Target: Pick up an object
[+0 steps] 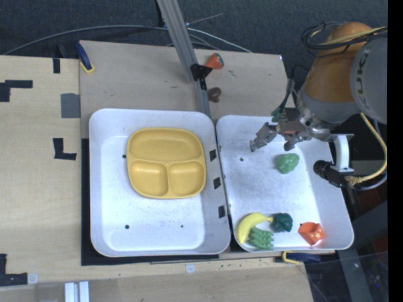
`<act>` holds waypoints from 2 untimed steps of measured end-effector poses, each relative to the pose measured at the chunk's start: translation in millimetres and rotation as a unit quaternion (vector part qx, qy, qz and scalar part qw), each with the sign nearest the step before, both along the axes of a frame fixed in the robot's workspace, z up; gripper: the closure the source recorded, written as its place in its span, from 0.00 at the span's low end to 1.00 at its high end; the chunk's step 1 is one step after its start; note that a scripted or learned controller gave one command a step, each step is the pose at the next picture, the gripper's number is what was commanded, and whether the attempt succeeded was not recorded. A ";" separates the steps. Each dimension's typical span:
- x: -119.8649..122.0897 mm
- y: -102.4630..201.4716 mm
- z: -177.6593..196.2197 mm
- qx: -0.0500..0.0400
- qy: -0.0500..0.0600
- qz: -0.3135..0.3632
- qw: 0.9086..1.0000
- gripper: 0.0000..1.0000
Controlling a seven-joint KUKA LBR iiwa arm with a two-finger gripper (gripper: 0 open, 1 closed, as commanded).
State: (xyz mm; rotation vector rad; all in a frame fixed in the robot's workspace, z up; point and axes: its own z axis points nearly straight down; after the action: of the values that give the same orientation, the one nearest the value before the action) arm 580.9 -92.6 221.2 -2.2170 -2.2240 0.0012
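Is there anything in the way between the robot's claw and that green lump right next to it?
Nothing visible. The gripper, fingers open, hangs over the right bin, and the green lump lies just beside it on bare bin floor. The other toys sit at the near edge.

A light wooden bench [38, 168] stood on dark blue carpet [94, 8]. A grey metal pole [179, 33] leaned across it. Black tape marks [60, 148] dotted the wood.

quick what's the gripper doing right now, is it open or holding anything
Gripper: open, holding nothing, fingers spread over the right bin, up and left of the green toy.
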 end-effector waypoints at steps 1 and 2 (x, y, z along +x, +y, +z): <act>0.0 -0.2 0.1 0.000 0.000 0.000 1.000 0.00; 7.0 -5.2 -56.4 -0.001 0.003 -0.001 1.000 0.00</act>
State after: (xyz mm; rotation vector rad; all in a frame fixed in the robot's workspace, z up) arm 587.9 -97.8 164.8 -2.2170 -2.2200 0.0083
